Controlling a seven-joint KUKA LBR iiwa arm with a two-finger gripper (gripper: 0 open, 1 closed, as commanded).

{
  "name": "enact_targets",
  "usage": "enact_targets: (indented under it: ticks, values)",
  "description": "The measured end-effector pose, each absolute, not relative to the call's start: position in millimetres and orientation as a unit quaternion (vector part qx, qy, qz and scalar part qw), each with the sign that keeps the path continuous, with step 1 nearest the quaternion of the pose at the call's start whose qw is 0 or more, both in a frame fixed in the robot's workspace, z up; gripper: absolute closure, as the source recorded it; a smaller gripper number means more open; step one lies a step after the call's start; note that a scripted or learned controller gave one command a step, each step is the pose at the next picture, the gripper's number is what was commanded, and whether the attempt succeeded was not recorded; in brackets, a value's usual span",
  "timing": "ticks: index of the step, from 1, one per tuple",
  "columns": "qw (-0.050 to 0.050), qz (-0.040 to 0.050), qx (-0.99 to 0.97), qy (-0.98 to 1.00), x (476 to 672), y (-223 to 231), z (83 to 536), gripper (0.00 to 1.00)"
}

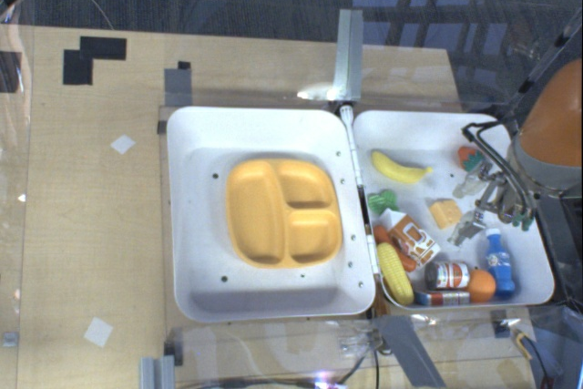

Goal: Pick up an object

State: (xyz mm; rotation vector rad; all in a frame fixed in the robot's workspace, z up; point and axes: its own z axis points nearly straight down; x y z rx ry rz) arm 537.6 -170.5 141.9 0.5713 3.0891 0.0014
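a: end effector (472, 212) status?
b: over the right bin (543, 287), its two fingers spread apart, nothing between them.
a: objects there?
b: banana (399, 167) toward the back, cheese wedge (445, 213) just left of the fingers, corn cob (394, 272) at the left wall, can (446, 274) and orange (482, 284) in front, blue bottle (498, 261) beside them.
a: left bin (182, 196)?
b: holds a yellow divided tray (282, 210), on the counter (91, 223).
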Motion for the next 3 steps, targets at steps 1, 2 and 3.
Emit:
enact_targets:
  ticks: [1,2,3]
  values:
    - [0.003,0.0012,0.242,0.97,589.2,-125,98,0.0]
    - [0.005,0.0013,0.464,0.886,646.9,-170,105,0.0]
    - [0.004,0.0021,0.462,0.887,651.6,-128,91,0.0]
